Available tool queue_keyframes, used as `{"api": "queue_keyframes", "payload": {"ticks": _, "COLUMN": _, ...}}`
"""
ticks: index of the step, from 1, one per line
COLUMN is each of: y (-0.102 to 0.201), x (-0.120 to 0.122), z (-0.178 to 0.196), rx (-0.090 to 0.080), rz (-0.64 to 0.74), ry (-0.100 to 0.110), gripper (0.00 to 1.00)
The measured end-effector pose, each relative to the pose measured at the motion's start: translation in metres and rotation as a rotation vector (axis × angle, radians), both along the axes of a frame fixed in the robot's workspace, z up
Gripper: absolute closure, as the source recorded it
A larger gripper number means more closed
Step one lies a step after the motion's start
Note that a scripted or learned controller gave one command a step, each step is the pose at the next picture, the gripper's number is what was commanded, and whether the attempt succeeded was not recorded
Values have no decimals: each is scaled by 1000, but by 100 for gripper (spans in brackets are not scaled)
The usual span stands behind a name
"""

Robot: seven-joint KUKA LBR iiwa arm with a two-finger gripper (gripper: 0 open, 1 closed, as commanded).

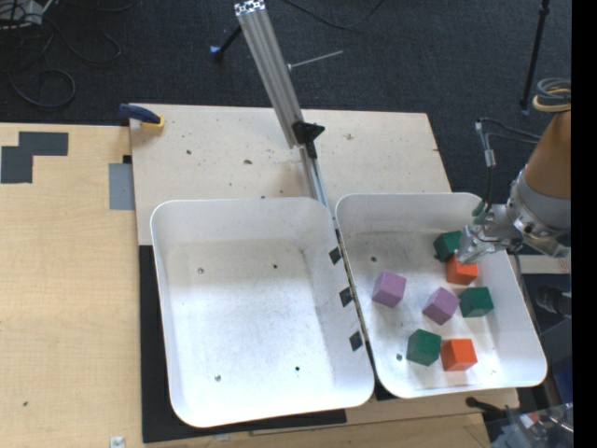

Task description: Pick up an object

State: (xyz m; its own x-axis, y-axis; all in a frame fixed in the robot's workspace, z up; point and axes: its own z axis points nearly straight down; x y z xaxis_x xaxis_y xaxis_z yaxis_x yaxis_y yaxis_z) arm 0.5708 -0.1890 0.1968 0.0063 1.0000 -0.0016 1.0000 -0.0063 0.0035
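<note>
The arm is reaching in from the right, its gripper (469, 250) hanging low over the far right part of the right bin (410, 211). Whether the fingers are spread or pressed together cannot be told, since the wrist is blocking them from above.

Directly under the gripper an orange cube (461, 272) is lying, with a dark green cube (447, 245) just beside it toward the far wall; both appear to be touching the gripper's tip, though nothing is visibly sitting between the fingers.

Nearer the front, a second green cube (477, 301) is resting just beside a purple cube (440, 304). Another purple cube (389, 288) is sitting apart toward the bin's middle. At the front, a third green cube (423, 347) and a second orange cube (458, 354) are lying side by side.

The left bin (187, 220) is sitting alongside on the table (224, 147). No readable writing or labels are showing anywhere.
</note>
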Motion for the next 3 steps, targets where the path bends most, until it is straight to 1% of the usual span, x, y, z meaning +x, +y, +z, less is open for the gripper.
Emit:
{"api": "queue_keyframes", "payload": {"ticks": 1, "y": 1, "x": 1, "z": 49, "rx": 1, "rz": 7, "ry": 0, "gripper": 100}}
{"api": "queue_keyframes", "payload": {"ticks": 2, "y": 53, "x": 9, "z": 56, "rx": 4, "rz": 11, "ry": 3, "gripper": 100}}
{"api": "queue_keyframes", "payload": {"ticks": 3, "y": 111, "x": 10, "z": 60, "rx": 5, "rz": 12, "ry": 6, "gripper": 100}}
